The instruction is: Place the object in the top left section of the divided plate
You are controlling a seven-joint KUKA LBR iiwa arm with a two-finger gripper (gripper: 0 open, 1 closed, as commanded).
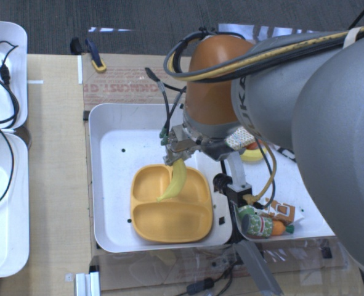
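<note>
**Item: banana, being set into the plate's top left section**

My pincer (pixel 177 155) is gripping the banana (pixel 175 180) by its upper end; the fruit is hanging down over the plate (pixel 169 227), its lower tip lying across the ridge between the two upper sections. To do this well, I am judging that I should be shifting it left, lowering until it rests inside the top left section, then releasing

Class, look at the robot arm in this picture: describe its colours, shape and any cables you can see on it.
The arm is bulky and rounded, with smooth grey segments and a glossy orange band above the wrist. Black and yellowish cables run along its top and loop around the orange part. Thinner black wires hang near the small metal gripper.
</note>
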